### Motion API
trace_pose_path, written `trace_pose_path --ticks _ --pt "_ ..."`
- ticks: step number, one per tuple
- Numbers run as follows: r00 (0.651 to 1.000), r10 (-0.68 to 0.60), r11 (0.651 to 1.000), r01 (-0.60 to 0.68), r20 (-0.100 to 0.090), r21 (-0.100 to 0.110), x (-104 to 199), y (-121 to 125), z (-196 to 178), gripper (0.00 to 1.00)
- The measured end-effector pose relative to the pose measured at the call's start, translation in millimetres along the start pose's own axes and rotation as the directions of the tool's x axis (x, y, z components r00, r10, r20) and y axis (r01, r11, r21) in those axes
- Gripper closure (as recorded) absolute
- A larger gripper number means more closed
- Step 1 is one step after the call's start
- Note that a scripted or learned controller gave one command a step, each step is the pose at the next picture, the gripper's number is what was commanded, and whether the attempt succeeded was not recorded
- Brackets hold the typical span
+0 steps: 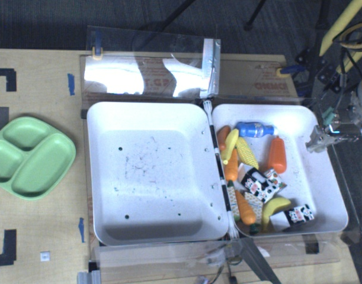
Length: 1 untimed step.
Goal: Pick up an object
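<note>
- You see two shallow white bins side by side on the table (38, 76): the left bin (148, 218) at centre frame, the right bin (323, 188) toward the right of the frame.
- You find the gripper (326, 132) at the right edge of the frame, above the upper right rim of the right bin. Whether it is open or closed cannot be told at this resolution. No object is visible in its grasp.
- All pickable objects lie in the left half of the right bin, well apart from the gripper.
- Blue bottle (255, 129): lying on its side at the top of the pile.
- Orange carrot-like piece (277, 154): just below and to the right of the bottle, roughly upright in the frame.
- Corn cob (246, 151): below the bottle, beside a yellow banana-shaped piece (230, 145) near the bin's left wall.
- Black-and-white patterned carton (261, 183): at the middle of the pile.
- Second banana (274, 207): below that carton, next to a smaller black-and-white item (300, 215) at the lower right of the pile.
- Another orange piece (245, 209) lies along the bin's lower left side.
- A green divided plate (29, 157) sits on the table at the left edge of the frame, apart from both bins.
</note>
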State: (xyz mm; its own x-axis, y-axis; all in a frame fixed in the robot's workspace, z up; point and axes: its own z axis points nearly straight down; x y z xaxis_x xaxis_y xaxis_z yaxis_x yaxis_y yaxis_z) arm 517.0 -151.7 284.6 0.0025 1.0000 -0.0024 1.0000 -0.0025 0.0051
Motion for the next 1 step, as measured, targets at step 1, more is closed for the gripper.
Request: trace_pose_path --ticks 1 --pt "1.0 0.0 1.0 0.0 0.0 0.0 0.1 0.0 0.0 0.0"
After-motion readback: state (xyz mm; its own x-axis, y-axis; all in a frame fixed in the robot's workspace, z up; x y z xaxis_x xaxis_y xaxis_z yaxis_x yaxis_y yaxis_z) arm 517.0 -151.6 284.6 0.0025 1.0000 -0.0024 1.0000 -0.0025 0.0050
